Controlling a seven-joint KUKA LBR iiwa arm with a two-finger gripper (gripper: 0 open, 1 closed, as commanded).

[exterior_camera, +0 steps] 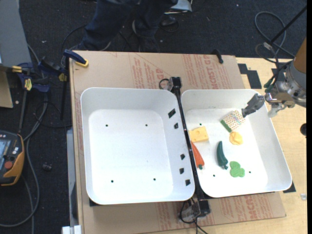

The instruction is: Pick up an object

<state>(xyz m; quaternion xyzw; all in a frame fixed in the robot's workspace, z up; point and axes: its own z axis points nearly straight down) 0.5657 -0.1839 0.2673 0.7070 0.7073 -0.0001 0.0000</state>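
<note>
In right white plastic bin (273,145), toward far side: patterned cream-and-green sponge block (232,120), tilted, just left of grey two-finger gripper (253,105). Touching or merely near, hard to say at this slant; jaw state likewise impossible to tell.

Close by: small round yellow-orange toy (236,139), yellow cheese-like wedge (199,134), dark green curved pepper-like toy (222,155), bright green lumpy toy (237,169), orange carrot-shaped toy (197,156) against left wall.

Risks: glancing off tilted sponge, shoving it toward yellow-orange toy, closing on air.

On brown cardboard sheet (146,69) under bins: red printed lettering, reversed, not legible.
</note>
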